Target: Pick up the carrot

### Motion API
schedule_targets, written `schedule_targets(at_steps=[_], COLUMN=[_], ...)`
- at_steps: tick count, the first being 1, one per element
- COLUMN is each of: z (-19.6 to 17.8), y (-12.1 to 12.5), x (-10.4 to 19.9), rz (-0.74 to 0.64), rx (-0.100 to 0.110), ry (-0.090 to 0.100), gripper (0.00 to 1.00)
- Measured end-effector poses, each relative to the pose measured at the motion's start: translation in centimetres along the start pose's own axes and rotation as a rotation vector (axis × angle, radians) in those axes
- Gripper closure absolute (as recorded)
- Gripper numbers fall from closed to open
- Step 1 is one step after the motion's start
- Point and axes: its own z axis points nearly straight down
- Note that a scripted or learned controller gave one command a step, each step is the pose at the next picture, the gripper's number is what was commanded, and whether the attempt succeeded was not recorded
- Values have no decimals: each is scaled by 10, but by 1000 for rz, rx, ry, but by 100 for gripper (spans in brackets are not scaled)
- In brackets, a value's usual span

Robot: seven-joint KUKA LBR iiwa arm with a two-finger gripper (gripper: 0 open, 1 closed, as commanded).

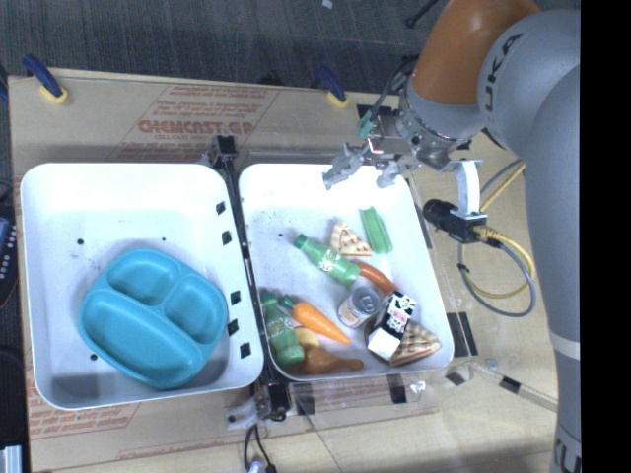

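Observation:
The carrot (321, 322) is orange with a green leafy end and lies slanted in the front part of the right bin (266, 205), among other toy foods. My gripper (364, 172) hangs over the bin's far edge, well behind the carrot. Its two fingers (339, 173) stand apart, open, with nothing between them.
Crowded round the carrot are a green bottle (326, 256), a can (358, 309), a small milk carton (392, 327), a sandwich wedge (420, 344), a brown piece (328, 364) and a green stick (375, 230). The left bin holds a blue divided plate (153, 315). A cable (493, 264) loops right of the bins.

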Motion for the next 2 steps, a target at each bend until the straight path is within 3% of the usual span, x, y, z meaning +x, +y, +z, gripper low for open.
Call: schedule_targets(at_steps=[1, 2], z=[145, 170], y=[-57, -123], x=[8, 27], rz=[88, -110], rx=[-14, -16], ry=[-3, -5], gripper=[0, 0])
